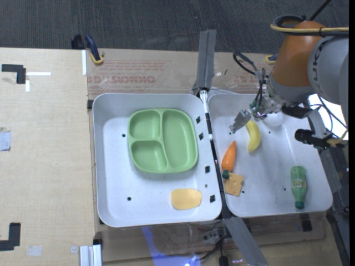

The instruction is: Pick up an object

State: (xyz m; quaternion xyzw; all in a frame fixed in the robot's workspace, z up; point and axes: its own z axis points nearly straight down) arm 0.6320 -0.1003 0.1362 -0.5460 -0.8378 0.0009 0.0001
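Approach step, no grasp yet. Gripper (244, 119) low in right bin (277, 201), fingers parted and empty, just left of banana (253, 136). Next: shift over banana, descend, close. Carrot (228, 155) close below; risk of nudging.

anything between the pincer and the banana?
Nothing visible. The pincer hangs just left of the banana in the right bin, bare floor between them. The carrot lies lower, off that line.
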